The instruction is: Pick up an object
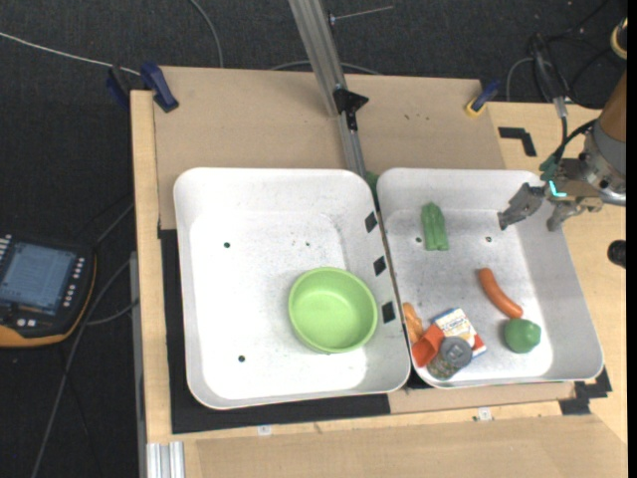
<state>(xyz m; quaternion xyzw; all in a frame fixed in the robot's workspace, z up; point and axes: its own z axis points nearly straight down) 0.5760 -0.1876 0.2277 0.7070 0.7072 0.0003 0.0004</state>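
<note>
Camera view, looking down at a slant: 2 white bins side by side on bench. Left bin holds 1 item, a green bowl, upright, toward its near right corner. Right bin holds approx 6 items: 1 green elongated veg near far middle; 1 orange-red sausage-shaped piece lying diagonal; 1 green round item just beside its near end; 1 small white/blue/orange box; 1 dark round disc touching the box's near side; 1 orange carrot-like piece against the left wall. Red bit under the box, can't tell what.

Gripper above far right corner of right bin, arm in from right. 2 fingers spread apart, nothing between them. Well apart from all objs; nearest is sausage piece.
</note>
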